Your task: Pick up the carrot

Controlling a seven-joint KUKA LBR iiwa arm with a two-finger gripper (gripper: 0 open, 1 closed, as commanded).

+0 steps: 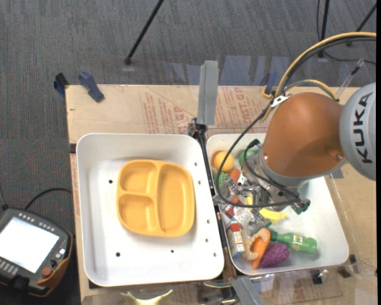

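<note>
The carrot [259, 249] lies near the front of the right bin [335, 234], beside a purple toy [275, 255] and a green bottle [296, 241]. Just behind it hangs the gripper [261, 196], whose state I cannot tell under the orange wrist.

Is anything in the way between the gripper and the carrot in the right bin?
The carrot lies near the right bin's front edge, wedged among a purple toy, a green bottle and other items. The gripper hangs behind it, with toys in between.
</note>
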